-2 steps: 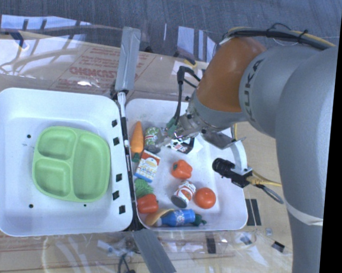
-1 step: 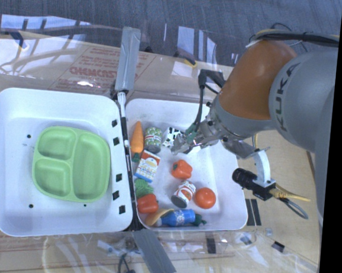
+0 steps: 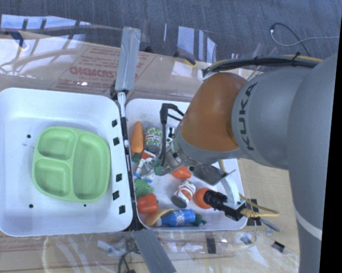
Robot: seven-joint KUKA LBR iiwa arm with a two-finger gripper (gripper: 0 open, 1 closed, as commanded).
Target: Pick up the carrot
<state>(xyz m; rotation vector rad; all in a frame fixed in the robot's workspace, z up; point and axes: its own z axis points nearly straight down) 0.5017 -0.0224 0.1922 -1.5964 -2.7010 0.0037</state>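
Looming closest is your arm, with the gripper down in the right bin; can't tell its grip state. Your carrot lies just left of it, long axis running up-down along the bin's left wall.

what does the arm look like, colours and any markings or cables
The arm is a thick, rounded grey casing with a glossy orange band above the wrist. Dark "KUKA" lettering runs along the grey shell beside the band. A black cable with a yellow strand runs along its top. The gripper is dark metal.
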